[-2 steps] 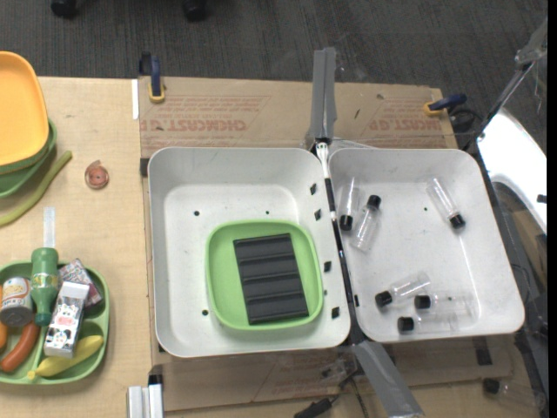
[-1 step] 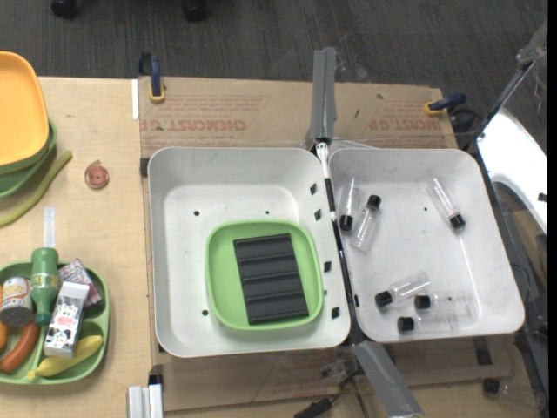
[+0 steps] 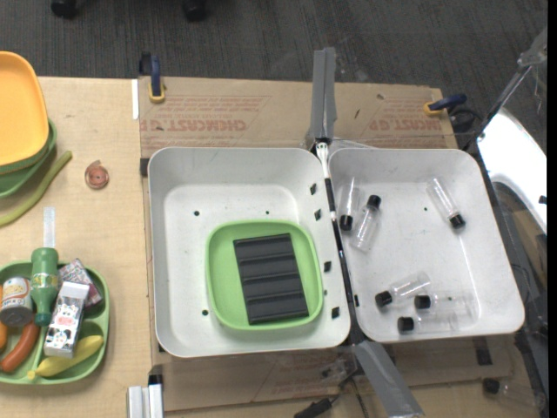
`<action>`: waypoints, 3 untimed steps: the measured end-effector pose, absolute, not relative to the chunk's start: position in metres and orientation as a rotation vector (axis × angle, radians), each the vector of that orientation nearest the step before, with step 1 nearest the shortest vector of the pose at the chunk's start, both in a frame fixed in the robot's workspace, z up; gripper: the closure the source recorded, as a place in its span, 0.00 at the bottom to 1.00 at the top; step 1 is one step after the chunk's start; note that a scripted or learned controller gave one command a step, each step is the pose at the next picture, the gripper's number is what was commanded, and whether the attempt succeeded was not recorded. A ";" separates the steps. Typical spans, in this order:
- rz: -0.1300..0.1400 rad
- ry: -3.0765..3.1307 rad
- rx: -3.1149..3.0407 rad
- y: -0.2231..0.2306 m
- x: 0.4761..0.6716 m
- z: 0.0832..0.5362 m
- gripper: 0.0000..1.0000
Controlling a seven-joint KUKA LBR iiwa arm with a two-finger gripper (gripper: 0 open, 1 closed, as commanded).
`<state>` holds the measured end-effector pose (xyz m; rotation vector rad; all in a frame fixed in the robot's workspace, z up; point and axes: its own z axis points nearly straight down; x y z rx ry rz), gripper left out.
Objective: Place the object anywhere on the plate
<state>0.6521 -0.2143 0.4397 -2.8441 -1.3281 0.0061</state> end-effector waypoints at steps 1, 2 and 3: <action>0.007 -1.250 -2.880 -0.217 0.650 0.439 0.00; 0.008 -1.248 -2.880 -0.216 0.647 0.439 0.00; 0.005 -1.326 -2.847 -0.217 0.653 0.440 0.00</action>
